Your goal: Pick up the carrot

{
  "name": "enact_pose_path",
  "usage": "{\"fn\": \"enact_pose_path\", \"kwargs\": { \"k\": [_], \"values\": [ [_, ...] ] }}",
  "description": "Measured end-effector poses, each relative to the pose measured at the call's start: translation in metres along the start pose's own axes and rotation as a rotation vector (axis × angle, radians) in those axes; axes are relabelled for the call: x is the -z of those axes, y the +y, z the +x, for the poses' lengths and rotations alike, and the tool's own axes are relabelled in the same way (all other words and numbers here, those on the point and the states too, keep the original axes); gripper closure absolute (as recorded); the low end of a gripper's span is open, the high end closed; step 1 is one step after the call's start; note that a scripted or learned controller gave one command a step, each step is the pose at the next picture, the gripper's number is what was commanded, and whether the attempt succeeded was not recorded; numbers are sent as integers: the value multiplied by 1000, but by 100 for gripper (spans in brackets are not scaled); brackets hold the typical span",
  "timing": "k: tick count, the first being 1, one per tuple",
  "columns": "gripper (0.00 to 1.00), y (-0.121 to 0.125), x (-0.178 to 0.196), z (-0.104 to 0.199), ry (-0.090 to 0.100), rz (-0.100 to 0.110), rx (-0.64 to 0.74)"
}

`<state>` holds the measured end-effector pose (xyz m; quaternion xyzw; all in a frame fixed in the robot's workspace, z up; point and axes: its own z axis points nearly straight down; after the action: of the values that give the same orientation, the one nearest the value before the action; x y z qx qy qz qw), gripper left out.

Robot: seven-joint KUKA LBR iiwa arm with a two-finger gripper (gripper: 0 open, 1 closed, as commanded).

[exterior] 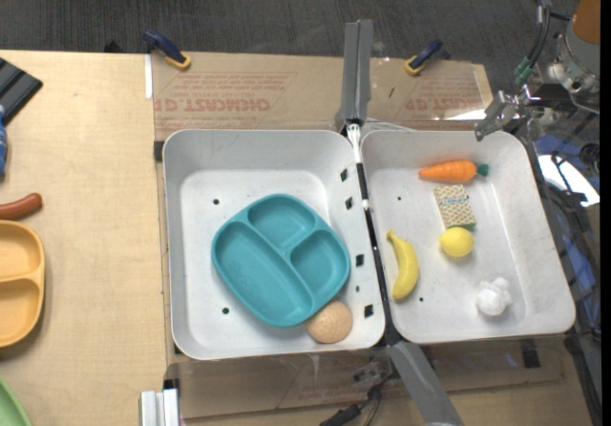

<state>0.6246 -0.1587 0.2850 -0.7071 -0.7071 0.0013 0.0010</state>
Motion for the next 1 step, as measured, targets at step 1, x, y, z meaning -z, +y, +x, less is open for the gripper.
{"fn": "enact_pose_path", "kwargs": {
  "k": [1],
  "values": [
    [0,32,-169,-22,-1,-3,428]
  ]
}}
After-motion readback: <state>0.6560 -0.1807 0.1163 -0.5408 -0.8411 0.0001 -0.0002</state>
